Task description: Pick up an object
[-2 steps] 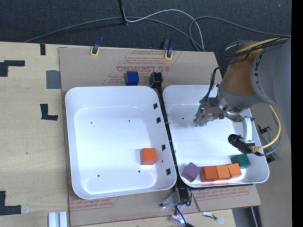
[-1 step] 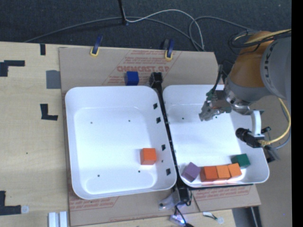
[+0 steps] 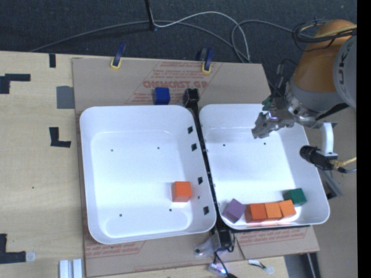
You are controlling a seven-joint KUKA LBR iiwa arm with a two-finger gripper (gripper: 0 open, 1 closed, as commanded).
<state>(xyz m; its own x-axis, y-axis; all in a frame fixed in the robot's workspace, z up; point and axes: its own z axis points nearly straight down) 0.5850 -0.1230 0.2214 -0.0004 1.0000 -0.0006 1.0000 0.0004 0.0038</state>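
right bin [image 3: 243, 117]: blocks [image 3: 265, 211] crowd near rim, middle open | left bin [image 3: 93, 155]: orange cube [image 3: 182, 191] near centre divider | claw [image 3: 262, 127] over right bin's far part, arm from right; finger state unclear

Arm [image 3: 324, 57]: grey with an orange band, entering from the right, bent downward at the wrist.
Wrist [image 3: 301, 106]: grey, angled down and leftward.
Gripper [image 3: 262, 127]: pointing down-left, nothing visible between its tips.
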